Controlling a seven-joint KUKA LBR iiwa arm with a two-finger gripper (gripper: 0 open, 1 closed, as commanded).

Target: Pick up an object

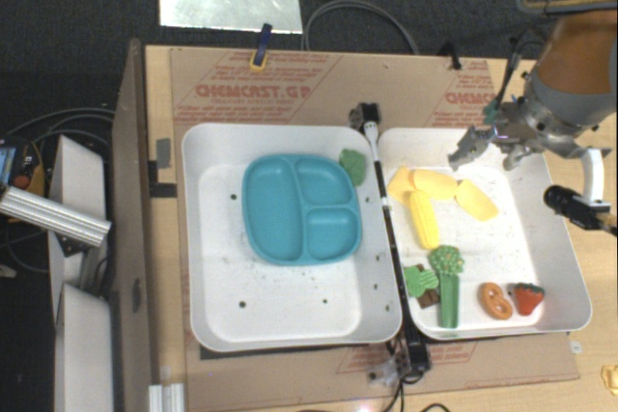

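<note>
The gripper (480, 150) hangs over the far edge of the right bin (565, 289), near its far left corner; its fingers stand apart and nothing is between them. Just beside it, toward the near side, lie three yellow pieces: a flat yellow piece (431, 181), a corn cob (423, 219) touching it, and a yellow slice (476, 200) a little to the right. Along the near edge of this bin stand a broccoli (446, 283), a small green and brown piece (421, 284) at the left edge, a pretzel (495, 301) and a strawberry (527, 298) near the near right corner. In the left bin (217, 304) a blue divided plate (301, 208) lies in the middle, and a green leafy piece (353, 166) touches its far right corner, close to the right edge of that bin.
</note>
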